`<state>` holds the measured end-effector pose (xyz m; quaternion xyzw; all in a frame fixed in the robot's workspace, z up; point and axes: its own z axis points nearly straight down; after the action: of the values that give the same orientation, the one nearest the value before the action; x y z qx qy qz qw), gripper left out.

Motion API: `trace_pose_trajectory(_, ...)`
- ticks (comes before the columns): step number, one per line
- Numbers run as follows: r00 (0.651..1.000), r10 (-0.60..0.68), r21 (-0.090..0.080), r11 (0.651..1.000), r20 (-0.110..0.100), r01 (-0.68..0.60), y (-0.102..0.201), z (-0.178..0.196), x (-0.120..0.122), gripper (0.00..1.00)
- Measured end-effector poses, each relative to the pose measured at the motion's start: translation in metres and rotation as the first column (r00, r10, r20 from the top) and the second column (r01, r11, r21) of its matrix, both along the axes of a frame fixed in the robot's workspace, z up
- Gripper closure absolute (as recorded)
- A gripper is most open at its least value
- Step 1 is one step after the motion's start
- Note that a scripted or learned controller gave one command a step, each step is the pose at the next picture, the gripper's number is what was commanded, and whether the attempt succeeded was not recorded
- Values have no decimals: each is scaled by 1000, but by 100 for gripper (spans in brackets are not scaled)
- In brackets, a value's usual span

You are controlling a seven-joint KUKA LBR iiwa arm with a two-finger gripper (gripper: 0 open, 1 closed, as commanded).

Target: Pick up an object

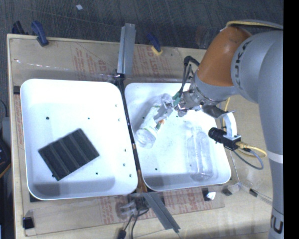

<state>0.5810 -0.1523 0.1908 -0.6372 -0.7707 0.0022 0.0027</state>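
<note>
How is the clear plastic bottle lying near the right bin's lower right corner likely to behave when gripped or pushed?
The clear bottle looks empty, so it is probably light. It lies on its side, so a nudge may roll it. Its smooth wall may slip or dent.

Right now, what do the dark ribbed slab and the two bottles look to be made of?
Slab: probably matte dark rubber or plastic; parallel ridges, no shine. Bottle by the gripper and lying bottle: likely clear thin plastic; the white bin shows through them, with faint highlights.
</note>
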Motion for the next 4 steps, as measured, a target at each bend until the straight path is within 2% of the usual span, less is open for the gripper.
trace_pose_trajectory(1,991,-131,-16,991,20,131,33,-63,18,0)
trace_pose_trajectory(2,1000,20,-1,1000,10,-20,26,-97,70,0)
trace_pose_trajectory(3,994,111,1,994,4,-111,-12,-99,29,0)
trace_pose_trajectory(4,994,109,0,994,7,-109,-19,-98,33,0)
